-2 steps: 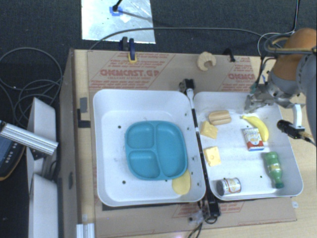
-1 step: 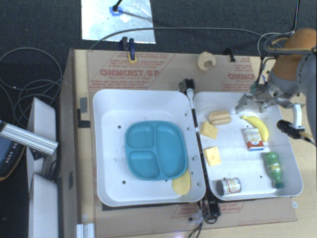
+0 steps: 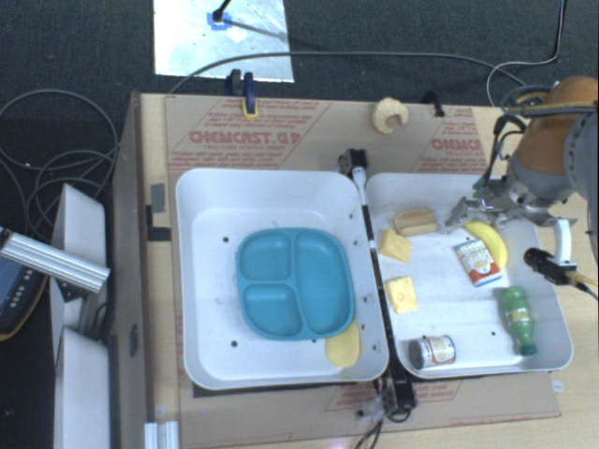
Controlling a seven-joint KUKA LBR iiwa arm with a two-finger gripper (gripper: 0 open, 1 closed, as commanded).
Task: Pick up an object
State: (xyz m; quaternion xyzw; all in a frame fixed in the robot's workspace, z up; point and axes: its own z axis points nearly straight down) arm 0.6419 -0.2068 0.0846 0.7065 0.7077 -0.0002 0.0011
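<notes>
One yellow plastic banana point(image 3: 489, 243) sits right under the jaws point(image 3: 484, 206), easiest target. Can't tell how wide they're set, so I'd straddle its narrow width before dropping.

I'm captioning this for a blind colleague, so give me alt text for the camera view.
A grey robot arm reaches in from the right, its hand low over a banana in the right bin, which also holds cheese pieces, a small carton, a green bottle and a can. The left bin holds a blue divided plate.
</notes>
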